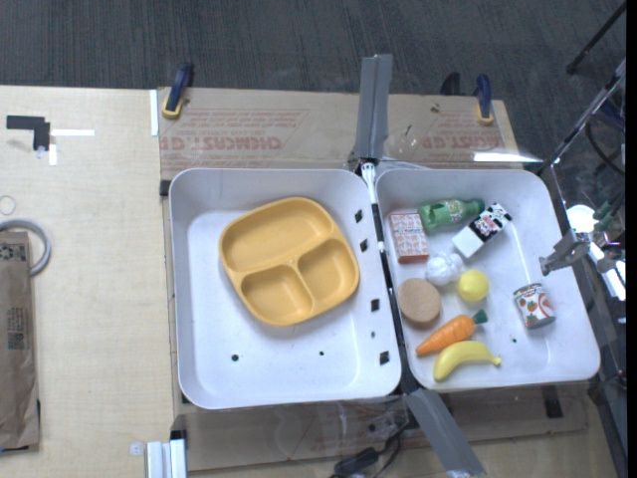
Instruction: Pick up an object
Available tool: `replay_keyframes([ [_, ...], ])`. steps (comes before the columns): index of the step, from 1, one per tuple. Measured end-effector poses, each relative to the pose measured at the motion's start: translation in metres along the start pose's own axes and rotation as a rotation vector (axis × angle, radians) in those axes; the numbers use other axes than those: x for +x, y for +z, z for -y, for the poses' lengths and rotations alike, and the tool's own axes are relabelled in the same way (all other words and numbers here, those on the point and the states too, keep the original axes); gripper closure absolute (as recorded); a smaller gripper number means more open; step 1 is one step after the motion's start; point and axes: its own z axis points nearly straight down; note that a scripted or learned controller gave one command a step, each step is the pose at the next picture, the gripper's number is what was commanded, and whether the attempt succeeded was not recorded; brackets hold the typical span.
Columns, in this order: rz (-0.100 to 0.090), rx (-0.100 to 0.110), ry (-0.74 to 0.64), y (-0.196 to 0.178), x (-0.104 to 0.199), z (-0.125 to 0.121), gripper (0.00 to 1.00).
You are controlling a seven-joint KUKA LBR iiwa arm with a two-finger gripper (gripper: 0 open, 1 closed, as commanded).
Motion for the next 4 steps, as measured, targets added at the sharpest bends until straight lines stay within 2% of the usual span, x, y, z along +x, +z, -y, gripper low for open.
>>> replay_keyframes([
  [1, 0.001, 0.000, -0.062, 0.046, 0.032, -0.045, 0.00],
  [2, 0.001, -0.004, -0.172, 0.176, 0.070, -0.057, 0.00],
  [3, 0.000, 0.002, -0.169, 0.171, 0.068, -0.056, 1.00],
  [4, 0.003, -0.001, -0.172, 0.001, 0.136, -0.083, 1.00],
])
